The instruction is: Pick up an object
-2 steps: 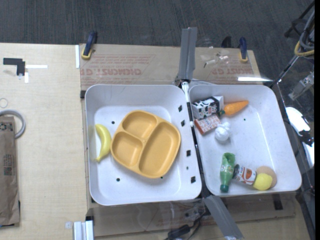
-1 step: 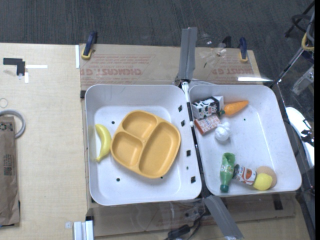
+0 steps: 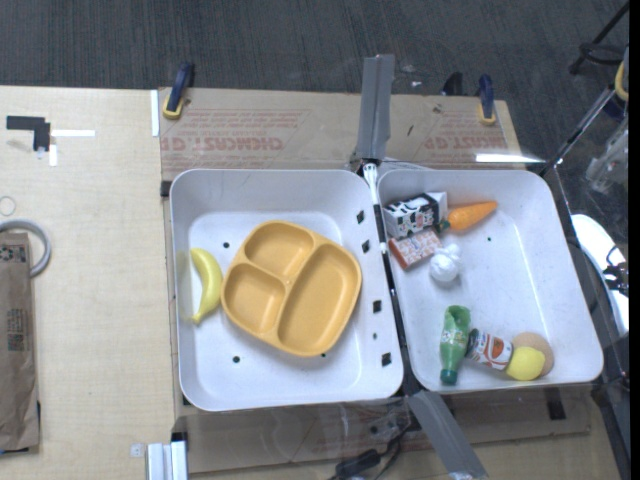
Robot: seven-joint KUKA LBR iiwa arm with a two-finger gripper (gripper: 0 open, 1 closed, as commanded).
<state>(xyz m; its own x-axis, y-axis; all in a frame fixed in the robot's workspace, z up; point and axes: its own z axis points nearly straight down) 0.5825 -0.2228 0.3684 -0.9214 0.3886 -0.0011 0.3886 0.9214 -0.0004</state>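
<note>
Objects lie in two bins: banana (image 3: 207,283) beside a plate (image 3: 292,286) in the centre bin (image 3: 181,348); carrot (image 3: 470,214), carton (image 3: 412,215), bottle (image 3: 455,343) and lemon (image 3: 527,364) in the right bin (image 3: 520,268). How the gripper stands, I cannot tell.

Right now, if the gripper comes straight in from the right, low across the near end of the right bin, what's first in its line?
Probably the bin's right wall, then the yellow ball beside the small bottle. Height is unclear from this view.
</note>
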